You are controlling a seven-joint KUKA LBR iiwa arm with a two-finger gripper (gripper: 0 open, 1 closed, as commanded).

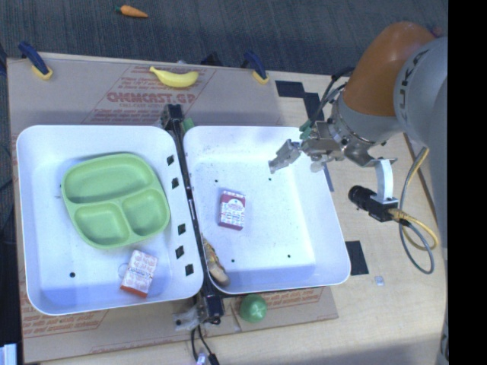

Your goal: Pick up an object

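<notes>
Currently the likeliest candidate for the pick, a small red-and-white packet (pixel 231 208), lies flat on the floor of the right bin (pixel 319 234), a little toward nine o'clock of that bin's centre, with bare white floor on all sides of it and nothing touching it. Toward six o'clock from it, a tan object (pixel 214 268) rests against the bin's near-left corner beside the divider; its nature cannot be determined. The gripper (pixel 282 158) hangs over the same bin at about one o'clock from the packet, well apart from it and near the bin's far rim, carrying nothing between its fingers; whether those fingers stand apart or together cannot be told from this angle. The step in hand is judged to be the approach, with no contact made. The next move calls for travel toward seven o'clock until the gripper sits over the packet, then a descent with fingers set to straddle its narrower width. Outward, the left bin (pixel 34 204) holds a green divided tray (pixel 114 198) and, at five o'clock of it, a second red-and-white packet (pixel 139 271). A green ball (pixel 253 308) sits on the cardboard just beyond the right bin's near rim, and a yellow banana (pixel 175 76) lies at twelve o'clock behind both bins.
</notes>
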